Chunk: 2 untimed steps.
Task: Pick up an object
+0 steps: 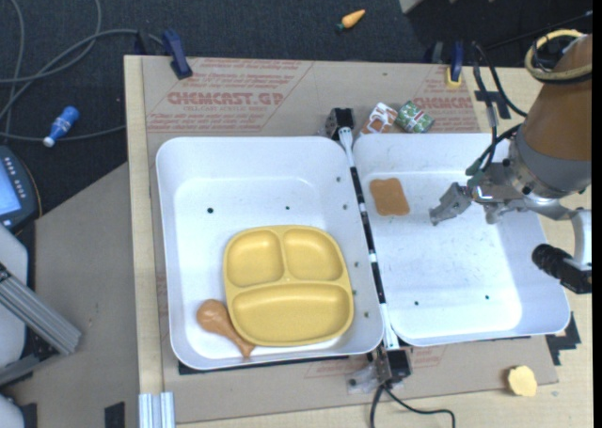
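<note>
The flat brown bread-like slice [388,197] lies near the right bin's [470,313] back-left corner, untouched, with the empty claw [450,207] spread just beside it, so the approach step seems underway, calling for descent over it.
</note>
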Tool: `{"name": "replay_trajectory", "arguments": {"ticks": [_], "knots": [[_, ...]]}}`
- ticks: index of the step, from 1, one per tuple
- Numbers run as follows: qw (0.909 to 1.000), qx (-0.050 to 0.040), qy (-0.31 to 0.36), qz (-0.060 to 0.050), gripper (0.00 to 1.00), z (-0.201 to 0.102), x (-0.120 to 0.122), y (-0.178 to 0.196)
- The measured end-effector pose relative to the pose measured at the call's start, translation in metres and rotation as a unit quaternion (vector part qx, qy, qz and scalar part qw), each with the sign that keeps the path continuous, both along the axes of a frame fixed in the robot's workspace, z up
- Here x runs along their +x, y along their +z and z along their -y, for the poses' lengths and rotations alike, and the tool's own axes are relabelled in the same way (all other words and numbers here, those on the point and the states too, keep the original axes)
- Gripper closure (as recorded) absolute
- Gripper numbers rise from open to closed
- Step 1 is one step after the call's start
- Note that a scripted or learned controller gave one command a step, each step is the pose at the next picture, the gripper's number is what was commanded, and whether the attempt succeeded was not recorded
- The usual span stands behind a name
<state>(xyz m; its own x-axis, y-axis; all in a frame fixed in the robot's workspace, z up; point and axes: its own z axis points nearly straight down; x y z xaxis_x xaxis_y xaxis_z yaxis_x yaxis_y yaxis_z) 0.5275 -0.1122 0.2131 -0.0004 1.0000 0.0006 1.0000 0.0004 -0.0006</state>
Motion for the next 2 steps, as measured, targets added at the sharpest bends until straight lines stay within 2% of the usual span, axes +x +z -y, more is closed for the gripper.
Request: {"name": "replay_trajectory", "arguments": {"ticks": [1, 2], "knots": [[1.0, 0.001, 0.001, -0.004, 0.0, -0.019, 0.026, -0.133], [1.0, -0.0019, 0.001, 0.005, 0.0, 0.006, 0.113, -0.128]]}}
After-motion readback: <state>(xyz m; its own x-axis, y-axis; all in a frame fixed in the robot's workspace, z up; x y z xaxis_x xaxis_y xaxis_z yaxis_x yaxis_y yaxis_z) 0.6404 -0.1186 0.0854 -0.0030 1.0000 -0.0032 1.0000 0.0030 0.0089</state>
